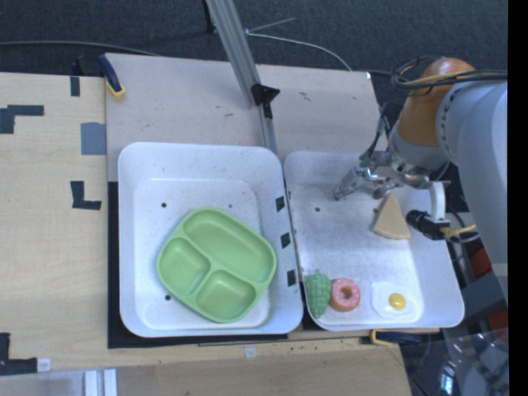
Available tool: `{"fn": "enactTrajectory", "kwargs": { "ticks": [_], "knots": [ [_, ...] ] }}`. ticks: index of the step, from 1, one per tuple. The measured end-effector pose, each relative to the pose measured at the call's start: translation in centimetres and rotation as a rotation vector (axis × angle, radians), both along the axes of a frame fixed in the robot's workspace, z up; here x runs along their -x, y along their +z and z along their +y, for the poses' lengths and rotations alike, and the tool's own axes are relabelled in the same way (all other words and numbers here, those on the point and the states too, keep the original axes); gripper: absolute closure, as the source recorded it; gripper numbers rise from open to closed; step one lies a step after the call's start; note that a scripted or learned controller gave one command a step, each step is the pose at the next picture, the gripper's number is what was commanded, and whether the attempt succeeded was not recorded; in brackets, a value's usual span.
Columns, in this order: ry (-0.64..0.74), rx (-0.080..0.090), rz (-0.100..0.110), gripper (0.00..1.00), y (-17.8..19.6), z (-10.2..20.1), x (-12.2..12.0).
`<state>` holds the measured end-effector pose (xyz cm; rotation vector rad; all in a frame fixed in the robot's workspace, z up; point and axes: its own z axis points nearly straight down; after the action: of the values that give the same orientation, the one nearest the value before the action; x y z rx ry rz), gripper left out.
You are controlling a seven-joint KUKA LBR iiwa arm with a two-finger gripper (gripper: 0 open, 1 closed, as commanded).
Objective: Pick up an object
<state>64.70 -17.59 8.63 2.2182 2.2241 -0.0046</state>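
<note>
My gripper [360, 190] hangs over the upper part of the right bin [346, 238], with the grey arm and its orange band reaching in from the right. Its fingers stand open and nothing lies between them. A tan wedge [392, 219] lies just right of and below the gripper, close to one fingertip but outside the fingers. Along the bin's front edge lie a green bumpy toy [318, 293], a pink doughnut [344, 294] and a fried egg [396, 302].
The left bin [140, 221] holds a light green divided plate [216, 262]. A slanted metal pole [235, 40] crosses above the bins' back edge. Black clips [285, 239] sit on the ridge between the bins.
</note>
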Motion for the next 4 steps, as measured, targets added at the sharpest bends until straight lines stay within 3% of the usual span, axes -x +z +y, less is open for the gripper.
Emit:
{"fn": "enactTrajectory", "kwargs": {
  "ticks": [1,4],
  "knots": [
    [0.001,0.0,0.0,1.0,1.2,0.1,-0.1],
    [-0.001,-0.001,-0.006,1.0,15.2,1.5,-0.8]
  ]
}}
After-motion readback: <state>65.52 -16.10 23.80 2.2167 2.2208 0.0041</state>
